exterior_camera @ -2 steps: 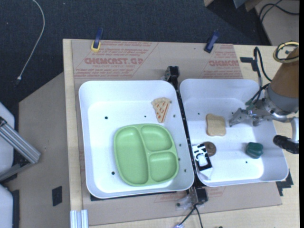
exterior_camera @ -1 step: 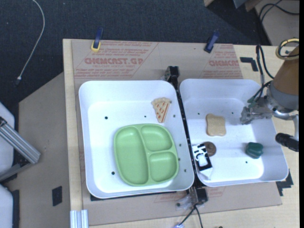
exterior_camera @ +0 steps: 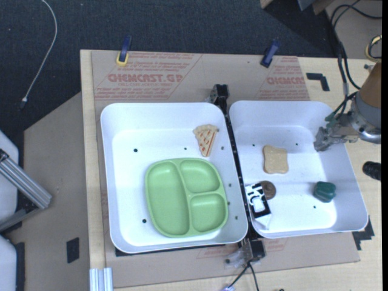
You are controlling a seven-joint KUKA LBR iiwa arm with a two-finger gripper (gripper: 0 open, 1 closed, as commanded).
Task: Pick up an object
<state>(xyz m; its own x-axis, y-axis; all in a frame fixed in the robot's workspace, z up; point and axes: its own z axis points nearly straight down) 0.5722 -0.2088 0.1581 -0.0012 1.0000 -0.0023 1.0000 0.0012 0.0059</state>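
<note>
In the right bin (exterior_camera: pixel 303 114) lie a tan toast-shaped piece (exterior_camera: pixel 276 160), a small brown round piece (exterior_camera: pixel 267 190) beside a black-and-white tag, and a dark green block (exterior_camera: pixel 325 190). The left bin (exterior_camera: pixel 115 162) holds a green divided plate (exterior_camera: pixel 185 196) and a waffle-patterned pizza-slice piece (exterior_camera: pixel 205 139). My gripper (exterior_camera: pixel 327 137) hangs over the right bin's right rim, right of the toast piece and above the green block. Nothing shows in its grasp.
The bins sit on a cardboard-covered bench with blue clamps (exterior_camera: pixel 270 53) at its far edge. A black clip (exterior_camera: pixel 219 93) joins the bins at the top. Cables run at the upper right. The arm's wrist (exterior_camera: pixel 370 111) enters from the right edge.
</note>
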